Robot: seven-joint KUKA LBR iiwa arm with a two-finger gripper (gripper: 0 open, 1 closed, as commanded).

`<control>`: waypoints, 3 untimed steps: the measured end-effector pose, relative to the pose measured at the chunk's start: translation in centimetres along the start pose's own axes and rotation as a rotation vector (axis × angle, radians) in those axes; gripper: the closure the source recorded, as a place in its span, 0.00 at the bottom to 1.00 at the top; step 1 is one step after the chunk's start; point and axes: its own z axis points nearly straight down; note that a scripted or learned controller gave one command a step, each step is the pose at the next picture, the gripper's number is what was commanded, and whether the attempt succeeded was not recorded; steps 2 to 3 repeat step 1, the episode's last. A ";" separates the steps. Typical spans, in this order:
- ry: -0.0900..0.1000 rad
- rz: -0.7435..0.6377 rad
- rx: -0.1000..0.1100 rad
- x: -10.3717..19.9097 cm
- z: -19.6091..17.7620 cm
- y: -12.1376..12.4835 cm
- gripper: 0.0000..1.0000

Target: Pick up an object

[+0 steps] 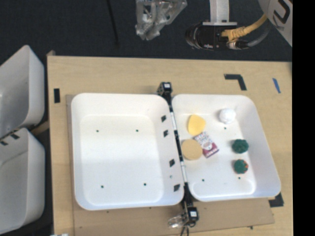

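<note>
The right bin (256, 146) holds a yellow piece (196, 124), a tan round disc (191, 150), a small packet with a dark red edge (206, 144), a white ball (227, 115) and two dark green fuzzy balls (239, 145) (239, 166). My gripper (151, 23) hangs high at the top of the camera view, above the dark floor beyond the bench and far from both bins. Nothing shows between its fingers.
The left bin (118, 191) sits beside the right one, joined by a black clipped divider (173, 141). White containers (15, 146) stand at the left edge. The tan bench (123, 73) surrounds the bins. Cables and a black base (216, 36) lie beyond the bench.
</note>
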 end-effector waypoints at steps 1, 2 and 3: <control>-0.001 -0.001 -0.002 0.0 -1.0 0.1 1.00; -0.001 -0.001 -0.002 0.0 -1.0 0.1 1.00; -0.001 -0.001 -0.002 0.0 -1.0 0.1 1.00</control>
